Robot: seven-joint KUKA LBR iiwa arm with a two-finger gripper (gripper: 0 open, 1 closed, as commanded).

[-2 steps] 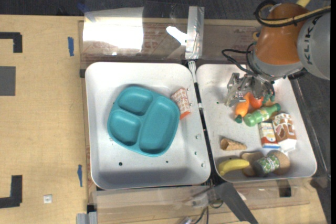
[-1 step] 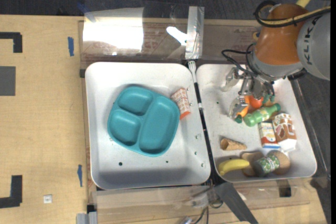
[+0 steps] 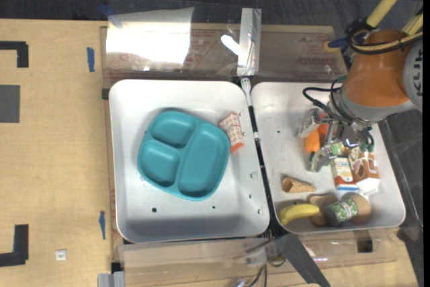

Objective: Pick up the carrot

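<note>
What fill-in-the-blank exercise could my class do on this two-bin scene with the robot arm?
1. The teal divided plate lies in the ____ bin.
2. The gripper is down at the ____, an orange thing in the right bin.
3. The banana is coloured ____.

Missing words: left; carrot; yellow

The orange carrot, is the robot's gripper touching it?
Touching: the camera view shows the orange carrot right between the metal gripper's fingers in the right white bin.
</note>
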